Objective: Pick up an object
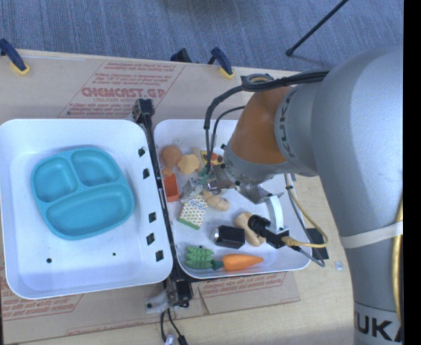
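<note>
We take the blue divided plate (83,190) as our landmark; it lies in the left bin (24,264), its three compartments bare.

Right of the plate, past the black clips (151,192) where the two bins meet, we find the right bin (297,261) with a scatter of small toy foods. Nearest the plate in that bin: a small orange-red block (171,186), and just above it a round tan piece (171,155). A little farther right, a yellowish bun-shaped piece (189,164). Below those, a checkered wedge with a green edge (193,213). Farther from the plate, a pale peanut-like piece (217,202) and a black cylinder (230,236). At the bin's lower edge, down and right of the plate, a green leafy piece (200,256) touches a toy carrot (242,261).

The arm (354,157) comes in from the far right, its orange band (257,131) well right of the plate and above the clutter. The gripper (212,180) reaches down among the items in the upper middle of the right bin, just right of the bun-shaped piece and above the peanut-like piece. Whether it is spread or closed we cannot tell; the wrist and clutter hide it. We see no object lifted clear of the bin.

Cables (218,113) loop from the wrist.
</note>
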Robot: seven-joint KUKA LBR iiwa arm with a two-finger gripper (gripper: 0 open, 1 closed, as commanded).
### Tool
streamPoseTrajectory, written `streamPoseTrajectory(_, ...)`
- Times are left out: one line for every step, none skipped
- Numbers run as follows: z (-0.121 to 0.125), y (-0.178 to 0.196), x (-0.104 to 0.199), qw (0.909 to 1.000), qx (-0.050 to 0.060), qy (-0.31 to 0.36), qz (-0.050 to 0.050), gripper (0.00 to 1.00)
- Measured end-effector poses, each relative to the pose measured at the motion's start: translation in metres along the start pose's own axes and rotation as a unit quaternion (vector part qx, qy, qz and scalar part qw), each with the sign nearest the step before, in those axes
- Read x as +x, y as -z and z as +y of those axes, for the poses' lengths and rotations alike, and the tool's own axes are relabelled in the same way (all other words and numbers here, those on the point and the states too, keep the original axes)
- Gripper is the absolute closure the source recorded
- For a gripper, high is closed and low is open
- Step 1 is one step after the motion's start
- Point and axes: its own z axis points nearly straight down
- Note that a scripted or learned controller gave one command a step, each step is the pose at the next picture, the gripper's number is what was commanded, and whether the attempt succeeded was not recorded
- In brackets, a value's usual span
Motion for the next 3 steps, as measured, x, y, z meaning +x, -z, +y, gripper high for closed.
streamPoseTrajectory(0.037,0.001,-0.008,0.9897,0.001,0.143,-0.003,0.0)
streamPoseTrajectory(0.089,-0.001,-0.021,0.9963,0.004,0.086,0.002,0.0)
streamPoseTrajectory(0.036,0.0,-0.009,0.9927,0.0,0.121,-0.001,0.0)
